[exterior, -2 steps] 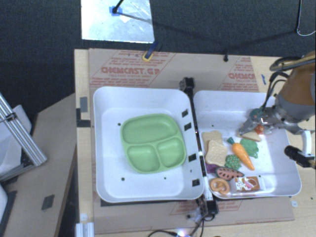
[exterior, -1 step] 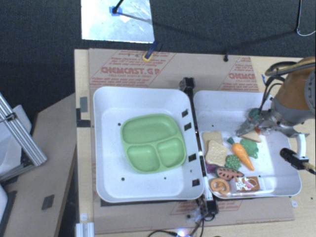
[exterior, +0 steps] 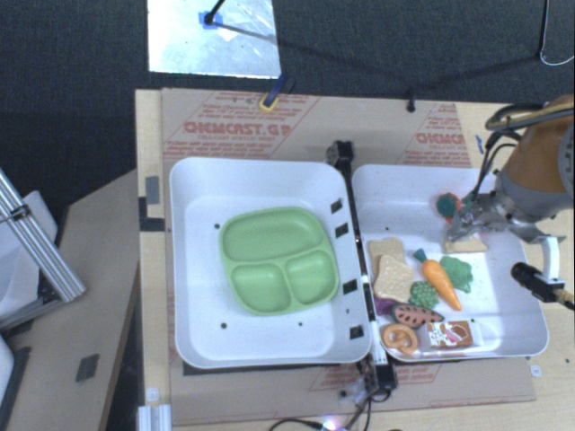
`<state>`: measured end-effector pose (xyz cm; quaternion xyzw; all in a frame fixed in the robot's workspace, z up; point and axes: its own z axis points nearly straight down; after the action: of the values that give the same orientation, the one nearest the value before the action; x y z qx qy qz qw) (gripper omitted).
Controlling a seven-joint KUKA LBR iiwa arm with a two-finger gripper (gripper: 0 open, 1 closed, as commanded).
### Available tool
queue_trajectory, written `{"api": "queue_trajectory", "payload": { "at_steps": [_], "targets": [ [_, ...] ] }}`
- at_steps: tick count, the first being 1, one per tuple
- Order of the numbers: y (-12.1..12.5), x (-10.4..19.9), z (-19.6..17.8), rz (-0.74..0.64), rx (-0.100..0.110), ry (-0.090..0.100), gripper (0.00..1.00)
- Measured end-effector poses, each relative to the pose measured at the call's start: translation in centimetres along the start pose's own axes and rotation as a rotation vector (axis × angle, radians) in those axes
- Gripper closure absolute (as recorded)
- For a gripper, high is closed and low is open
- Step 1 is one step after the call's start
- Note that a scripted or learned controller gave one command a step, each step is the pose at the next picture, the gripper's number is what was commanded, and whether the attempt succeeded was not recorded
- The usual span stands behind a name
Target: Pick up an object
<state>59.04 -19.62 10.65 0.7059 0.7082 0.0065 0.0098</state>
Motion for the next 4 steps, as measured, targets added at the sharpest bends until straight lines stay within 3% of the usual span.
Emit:
{"api": "queue_trajectory", "payload": {
  "at_steps": [1,2,4],
  "targets": [
    [0.4,0.2,-6.5,-0.002,0.015,0.002,1.0],
    [0.7,0.1,-11.9,-0.002,0.016,0.002,1.0],
    [2.8,11.6,-12.8,-0.007,0.019,0.006,1.0]
  ]
}}
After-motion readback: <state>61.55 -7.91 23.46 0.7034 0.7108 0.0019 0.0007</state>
